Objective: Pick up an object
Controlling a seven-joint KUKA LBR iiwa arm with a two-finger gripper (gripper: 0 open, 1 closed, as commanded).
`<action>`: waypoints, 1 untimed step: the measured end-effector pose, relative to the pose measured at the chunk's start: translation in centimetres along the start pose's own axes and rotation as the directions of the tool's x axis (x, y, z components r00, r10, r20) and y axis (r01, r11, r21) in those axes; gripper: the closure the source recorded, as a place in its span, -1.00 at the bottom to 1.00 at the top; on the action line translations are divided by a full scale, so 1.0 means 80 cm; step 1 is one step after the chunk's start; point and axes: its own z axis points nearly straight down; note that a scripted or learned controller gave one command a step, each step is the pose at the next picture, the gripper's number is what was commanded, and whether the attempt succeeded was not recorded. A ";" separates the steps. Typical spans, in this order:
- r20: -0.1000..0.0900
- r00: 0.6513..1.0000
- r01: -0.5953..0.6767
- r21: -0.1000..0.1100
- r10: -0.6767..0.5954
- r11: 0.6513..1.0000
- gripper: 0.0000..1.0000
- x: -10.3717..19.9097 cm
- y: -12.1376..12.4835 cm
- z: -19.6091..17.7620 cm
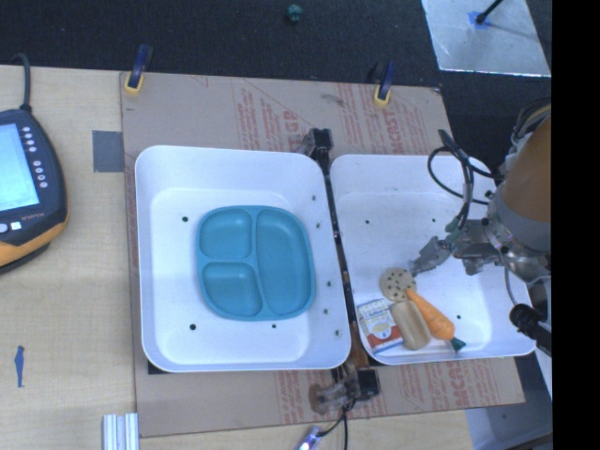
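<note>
The right bin [394, 195] holds a small cluster near its front edge. In it are a round tan perforated disc [397, 280], an orange carrot [432, 316], a tan cylinder-shaped piece [411, 325] and a white packet with a red border [376, 322]. My gripper [429, 255] reaches in from the right and hangs just above and to the right of the disc. Nothing is seen in its grasp. The arm's grey wrist and black cables [459, 181] lie over the right side of this bin.
The left bin [159, 251] carries a blue divided plate [255, 262]. An orange-edged handheld pendant [23, 186] lies on the bench at far left. Clamps [138, 68] [382, 82] pin the cardboard sheet at the back. A bracket [320, 142] joins the two bins.
</note>
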 end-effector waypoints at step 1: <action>0.001 1.000 0.001 0.002 -0.001 1.000 -1.00 0.016 0.038 0.145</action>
